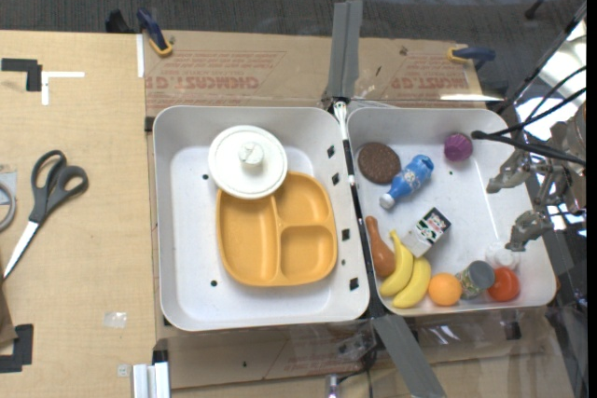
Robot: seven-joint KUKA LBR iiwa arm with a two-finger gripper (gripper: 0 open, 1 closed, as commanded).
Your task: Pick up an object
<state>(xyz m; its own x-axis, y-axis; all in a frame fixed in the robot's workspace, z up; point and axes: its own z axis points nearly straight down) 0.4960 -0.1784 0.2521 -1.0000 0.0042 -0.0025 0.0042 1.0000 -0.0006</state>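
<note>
The claw (520, 205) hangs at the right bin's (471, 186) right wall, its 2 fingers spread and holding nothing. Candidates sit below it — a tomato (505, 284), a grey disc (479, 276) and an orange (445, 289) crowd the bin's front-right corner. The purple ball (457, 145), alone near the back edge, looks the cleaner target; centre over it before closing.

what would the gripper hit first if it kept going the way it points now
Hard to call: the gripper sits at the right bin's right wall, seemingly pointing down and left. Continuing, it would probably meet bare bin floor first, with the grey can and tomato nearest. Depth is unclear.
</note>
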